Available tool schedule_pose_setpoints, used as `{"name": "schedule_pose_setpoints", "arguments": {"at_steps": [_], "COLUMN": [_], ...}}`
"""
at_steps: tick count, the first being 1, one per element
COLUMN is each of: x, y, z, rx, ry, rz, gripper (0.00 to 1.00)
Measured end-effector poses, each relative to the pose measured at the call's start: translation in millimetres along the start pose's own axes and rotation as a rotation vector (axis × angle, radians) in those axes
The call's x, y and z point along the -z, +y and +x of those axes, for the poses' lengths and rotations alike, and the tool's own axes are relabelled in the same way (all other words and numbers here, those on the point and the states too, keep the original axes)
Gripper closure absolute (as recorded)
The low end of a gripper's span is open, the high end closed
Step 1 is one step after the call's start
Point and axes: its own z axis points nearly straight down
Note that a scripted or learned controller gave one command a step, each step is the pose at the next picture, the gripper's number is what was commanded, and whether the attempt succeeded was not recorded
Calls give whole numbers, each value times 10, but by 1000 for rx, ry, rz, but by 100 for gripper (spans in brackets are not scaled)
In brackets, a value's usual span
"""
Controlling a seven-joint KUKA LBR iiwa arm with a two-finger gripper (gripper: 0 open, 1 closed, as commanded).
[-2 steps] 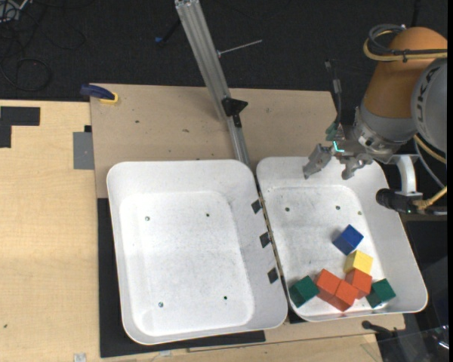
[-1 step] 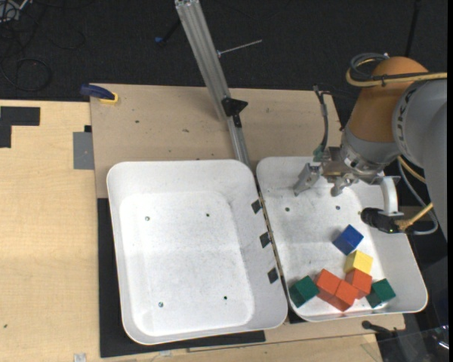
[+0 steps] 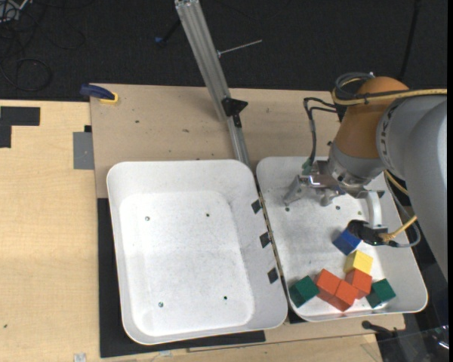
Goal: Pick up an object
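over the right bin (image 3: 287, 173), the gripper (image 3: 308, 189) hangs with fingers apart, holding nothing.

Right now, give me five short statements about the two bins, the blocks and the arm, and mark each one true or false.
1. All the blocks lie in the right bin. True.
2. The blue block sits in the left bin. False: it is in the right bin, just above the yellow block.
3. Two green blocks flank the orange blocks. True.
4. The pincer holds the yellow block. False: it hangs over bare bin floor, apart from the blocks.
5. The blocks cluster at the right bin's far end. False: they are at its near end.
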Motion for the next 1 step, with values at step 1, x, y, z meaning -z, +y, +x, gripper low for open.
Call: {"name": "schedule_pose_setpoints", "arguments": {"at_steps": [1], "x": [112], "y": [-2], "z": [-9], "rx": [-3], "ry": [0], "rz": [0], "gripper": [100]}}
